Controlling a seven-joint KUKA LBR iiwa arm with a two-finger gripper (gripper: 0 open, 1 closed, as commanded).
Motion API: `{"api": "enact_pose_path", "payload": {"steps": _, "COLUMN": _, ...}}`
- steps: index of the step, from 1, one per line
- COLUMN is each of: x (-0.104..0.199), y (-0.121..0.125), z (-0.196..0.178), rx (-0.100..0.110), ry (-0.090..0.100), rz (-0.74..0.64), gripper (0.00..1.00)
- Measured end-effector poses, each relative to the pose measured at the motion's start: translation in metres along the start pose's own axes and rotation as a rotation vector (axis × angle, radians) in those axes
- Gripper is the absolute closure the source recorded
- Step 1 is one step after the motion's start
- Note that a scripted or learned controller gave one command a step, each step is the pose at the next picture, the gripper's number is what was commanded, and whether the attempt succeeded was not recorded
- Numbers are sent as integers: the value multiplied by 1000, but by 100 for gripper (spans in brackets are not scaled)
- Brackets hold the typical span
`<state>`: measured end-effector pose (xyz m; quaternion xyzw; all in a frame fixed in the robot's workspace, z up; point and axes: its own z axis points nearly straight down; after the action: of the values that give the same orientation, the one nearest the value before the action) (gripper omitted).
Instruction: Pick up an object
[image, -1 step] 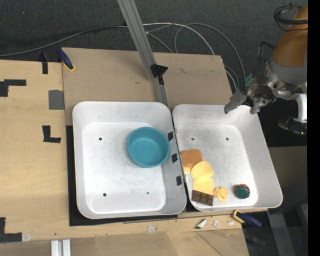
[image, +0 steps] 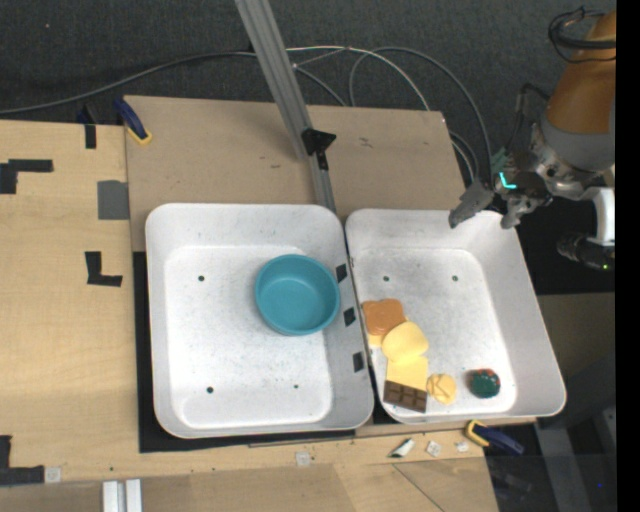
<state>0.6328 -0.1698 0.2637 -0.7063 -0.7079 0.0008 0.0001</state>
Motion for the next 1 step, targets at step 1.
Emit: {"api": "enact_pose_path", "payload": {"steps": 1, "x": 8, "y": -4, "z": 62, "rx": 6, "ry": 2, "rz": 0, "gripper": 0}}
